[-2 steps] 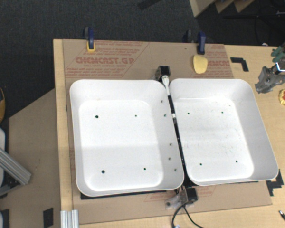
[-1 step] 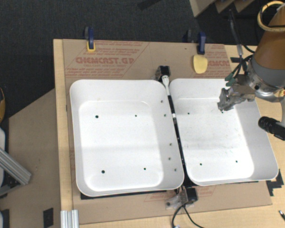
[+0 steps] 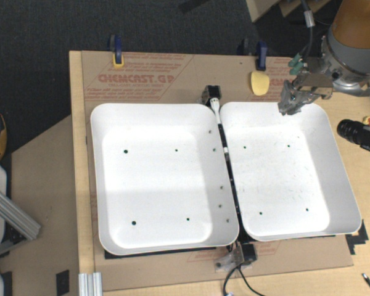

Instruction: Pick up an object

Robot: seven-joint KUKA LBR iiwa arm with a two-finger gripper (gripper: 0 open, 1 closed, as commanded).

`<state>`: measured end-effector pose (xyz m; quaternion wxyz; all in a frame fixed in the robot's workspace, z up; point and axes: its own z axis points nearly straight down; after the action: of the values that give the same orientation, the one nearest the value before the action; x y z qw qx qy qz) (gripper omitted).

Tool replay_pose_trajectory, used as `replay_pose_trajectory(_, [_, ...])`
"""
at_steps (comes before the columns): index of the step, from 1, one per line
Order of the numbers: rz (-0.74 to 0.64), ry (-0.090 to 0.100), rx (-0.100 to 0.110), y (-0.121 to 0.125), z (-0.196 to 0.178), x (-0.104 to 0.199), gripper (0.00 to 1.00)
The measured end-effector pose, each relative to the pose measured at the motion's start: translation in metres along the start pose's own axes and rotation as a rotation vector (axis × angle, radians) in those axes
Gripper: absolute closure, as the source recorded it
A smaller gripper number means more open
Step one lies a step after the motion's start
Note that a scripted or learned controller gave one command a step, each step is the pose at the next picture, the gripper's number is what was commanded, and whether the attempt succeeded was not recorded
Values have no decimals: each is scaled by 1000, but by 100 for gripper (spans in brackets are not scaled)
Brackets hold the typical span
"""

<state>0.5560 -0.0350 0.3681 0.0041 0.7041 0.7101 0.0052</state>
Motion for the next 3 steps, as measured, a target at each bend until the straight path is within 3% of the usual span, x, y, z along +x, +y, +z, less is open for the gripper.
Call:
replay_pose_trajectory(1, [2, 0, 21, 41, 102, 58, 100])
replay_pose_trajectory(2, [11, -3, 7, 39, 59, 31, 100])
replay_pose_trajectory(3, [8, -2, 8, 24, 31, 32, 100])
